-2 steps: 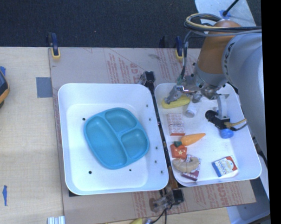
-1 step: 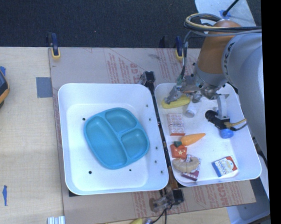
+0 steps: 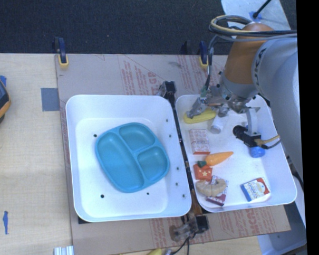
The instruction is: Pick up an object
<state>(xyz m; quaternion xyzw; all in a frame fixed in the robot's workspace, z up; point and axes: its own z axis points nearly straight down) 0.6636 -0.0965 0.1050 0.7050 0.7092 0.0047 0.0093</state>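
Camera view: gripper (image 3: pixel 217 107) low in right bin (image 3: pixel 281 198), above yellow banana (image 3: pixel 199 117). Fingers' state: could not tell. Advised: centre over banana, descend squarely, then clamp.

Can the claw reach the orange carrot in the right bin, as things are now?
Probably yes. The carrot lies uncovered in the right bin, with open space above it. The claw is in the same bin, over the yellow banana, and nothing stands between them.

Grey arm (image 3: pixel 278 66), orange wrist band (image 3: pixel 243 57), looped black cables (image 3: pixel 226 23)
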